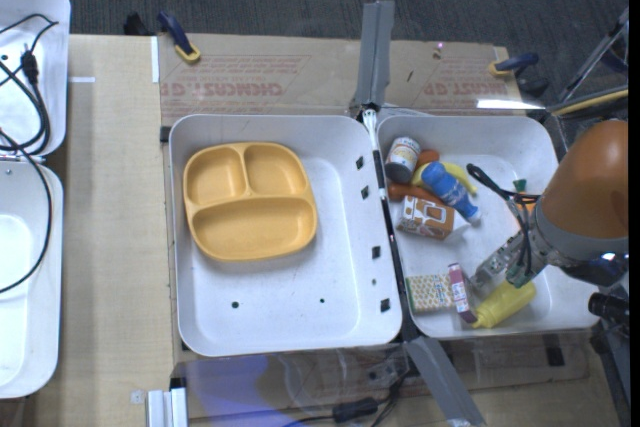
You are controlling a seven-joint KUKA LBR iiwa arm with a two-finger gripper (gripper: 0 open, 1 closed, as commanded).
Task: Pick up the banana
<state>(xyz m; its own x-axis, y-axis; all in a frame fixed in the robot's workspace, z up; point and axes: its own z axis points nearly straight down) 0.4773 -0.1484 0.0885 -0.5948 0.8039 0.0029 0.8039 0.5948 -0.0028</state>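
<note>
The curved yellow banana (503,306) is seen lying at the right bin's (545,147) front edge, just below the metal claw (503,265); whether the claw is spread cannot be told.

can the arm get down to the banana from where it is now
Probably yes. The banana lies at the near edge of the right bin, just below the gripper, with its top bare. A pink tube lies close on its left and could get nudged.
</note>
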